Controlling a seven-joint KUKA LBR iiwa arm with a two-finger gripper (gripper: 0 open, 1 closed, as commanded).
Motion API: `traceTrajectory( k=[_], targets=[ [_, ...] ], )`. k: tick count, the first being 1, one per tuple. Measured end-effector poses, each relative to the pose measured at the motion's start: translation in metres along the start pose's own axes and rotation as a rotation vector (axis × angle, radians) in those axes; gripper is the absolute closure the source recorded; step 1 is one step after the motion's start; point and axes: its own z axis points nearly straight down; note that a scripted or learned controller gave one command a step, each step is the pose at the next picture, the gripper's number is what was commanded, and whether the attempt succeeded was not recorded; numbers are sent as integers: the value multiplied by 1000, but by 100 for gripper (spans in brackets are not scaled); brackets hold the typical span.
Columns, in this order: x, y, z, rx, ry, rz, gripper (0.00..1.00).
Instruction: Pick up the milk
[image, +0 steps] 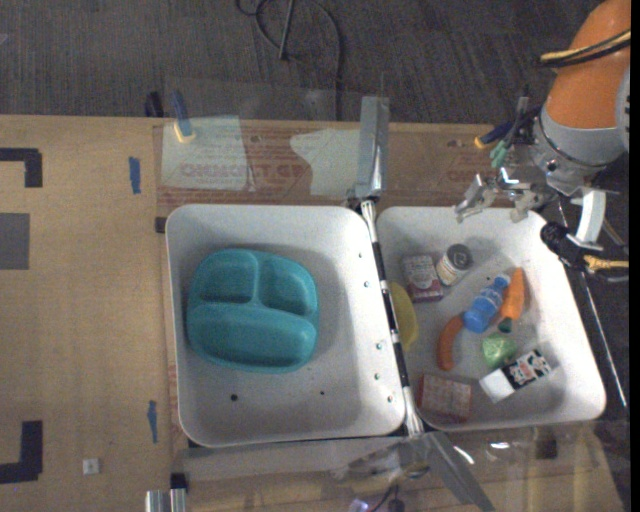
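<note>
Gripper (497, 197) hovering over right bin's (585, 345) far rim; whether it is apart or together, cannot tell. Milk (516, 375) lying well below it, near the front wall.

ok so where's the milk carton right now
The milk carton lies in the right bin, near its lower right corner, just below the green item and right of the pink packet.

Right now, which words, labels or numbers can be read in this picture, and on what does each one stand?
None can be read for sure.
Milk carton: black and white print, too small.
Cardboard sheet behind the left bin: reddish lettering, too blurred.
Small box and flat packet: print too small.
</note>
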Motion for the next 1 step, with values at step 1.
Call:
traceTrajectory(
  k=[1],
  targets=[
    [19,3,119,-4,-1,-299,0]
  ],
)
